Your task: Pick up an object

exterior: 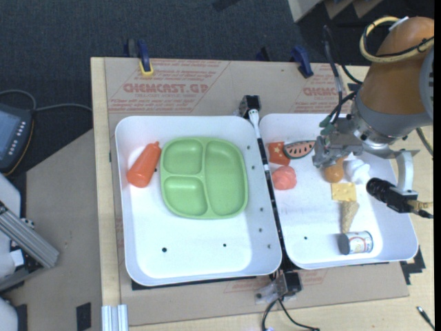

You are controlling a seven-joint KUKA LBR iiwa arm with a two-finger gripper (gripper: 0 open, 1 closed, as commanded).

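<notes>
Watermelon slice, pink ball, can surround tool

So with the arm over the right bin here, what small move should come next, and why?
Probably a short straight descent. The pincer hangs right above the orange ball in the right bin, with nothing visibly held, so lowering onto that ball looks like the nearest pick.

Glossy white plastic bins sit on a matt brown board; the green tray looks smooth plastic.
</notes>
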